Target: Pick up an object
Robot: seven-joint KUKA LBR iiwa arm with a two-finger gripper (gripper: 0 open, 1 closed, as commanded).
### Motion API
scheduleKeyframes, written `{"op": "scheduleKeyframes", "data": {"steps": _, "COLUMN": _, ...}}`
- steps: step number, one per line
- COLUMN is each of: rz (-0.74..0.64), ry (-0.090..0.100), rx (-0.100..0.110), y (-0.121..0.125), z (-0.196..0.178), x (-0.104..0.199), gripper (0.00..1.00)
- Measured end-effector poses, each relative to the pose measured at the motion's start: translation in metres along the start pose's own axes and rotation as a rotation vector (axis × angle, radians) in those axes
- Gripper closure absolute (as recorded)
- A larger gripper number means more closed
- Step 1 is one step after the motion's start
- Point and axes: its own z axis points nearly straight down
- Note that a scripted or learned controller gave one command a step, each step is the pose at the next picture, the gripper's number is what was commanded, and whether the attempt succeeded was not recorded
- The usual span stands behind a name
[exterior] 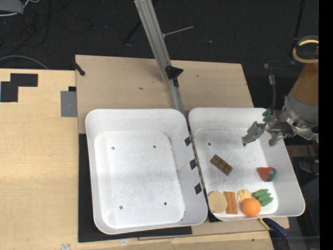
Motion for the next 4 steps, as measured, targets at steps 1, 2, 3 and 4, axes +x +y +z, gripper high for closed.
{"op": "scheduleKeyframes", "data": {"steps": 1, "rz": 0.002, "ry": 0.001, "rx": 0.001, "y": -0.005, "z": 0.052, "x": 0.010, "gripper": 0.00}}
{"op": "scheduleKeyframes", "data": {"steps": 2, "rz": 0.001, "ry": 0.001, "rx": 0.001, "y": -0.012, "z": 0.098, "x": 0.010, "gripper": 0.00}}
{"op": "scheduleKeyframes", "data": {"steps": 3, "rz": 0.006, "ry": -0.001, "rx": -0.004, "y": -0.012, "z": 0.085, "x": 0.008, "gripper": 1.00}}
{"op": "scheduleKeyframes", "data": {"steps": 4, "rz": -0.001, "ry": -0.002, "rx": -0.010, "y": -0.009, "z": 0.043, "x": 0.008, "gripper": 1.00}}
